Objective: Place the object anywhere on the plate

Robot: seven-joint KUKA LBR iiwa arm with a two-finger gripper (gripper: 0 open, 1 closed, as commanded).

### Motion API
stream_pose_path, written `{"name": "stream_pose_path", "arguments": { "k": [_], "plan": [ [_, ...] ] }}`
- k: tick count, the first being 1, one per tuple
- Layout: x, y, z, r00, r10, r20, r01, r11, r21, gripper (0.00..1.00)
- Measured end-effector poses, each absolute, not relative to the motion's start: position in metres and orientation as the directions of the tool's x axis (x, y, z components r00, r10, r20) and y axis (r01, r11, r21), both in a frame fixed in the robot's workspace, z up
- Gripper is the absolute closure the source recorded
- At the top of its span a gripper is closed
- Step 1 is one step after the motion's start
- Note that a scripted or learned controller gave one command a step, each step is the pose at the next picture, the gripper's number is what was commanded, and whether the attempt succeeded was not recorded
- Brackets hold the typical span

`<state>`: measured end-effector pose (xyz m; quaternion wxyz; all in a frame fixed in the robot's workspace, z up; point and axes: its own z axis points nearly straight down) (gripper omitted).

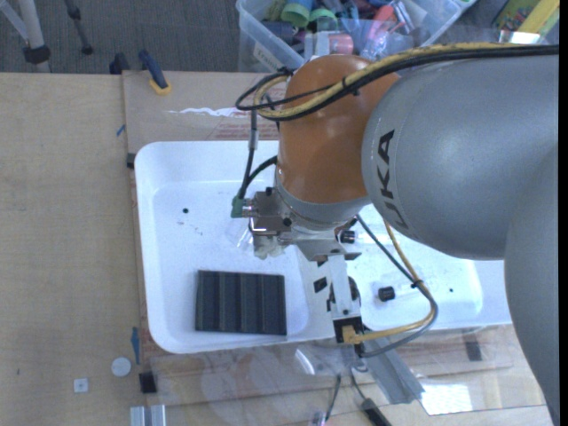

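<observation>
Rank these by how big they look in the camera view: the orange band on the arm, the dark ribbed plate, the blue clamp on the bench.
1. orange band, though it sits nearer the camera
2. dark ribbed plate
3. blue clamp

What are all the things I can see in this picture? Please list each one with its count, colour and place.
bin: one in clear sight, white, middle of the bench
ribbed plate: one, dark grey, flat in the bin's near-left part
small knob: one, black, on the white floor right of the plate
clear tub: one, full of mixed coloured items, top of the view
blue clamp: one, blue and yellow, bench's top left
arm: one, grey with an orange band, reaching in from the right
tool: one, metallic, over the bin above the plate
</observation>
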<state>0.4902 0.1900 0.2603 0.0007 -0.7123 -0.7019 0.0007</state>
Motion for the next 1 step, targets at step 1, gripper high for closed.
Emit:
{"name": "stream_pose_path", "arguments": {
  "k": [1],
  "plan": [
    [0.4831, 0.2235, 0.0998, 0.074, 0.997, 0.007, 0.997, -0.075, 0.009, 1.00]
  ]
}}
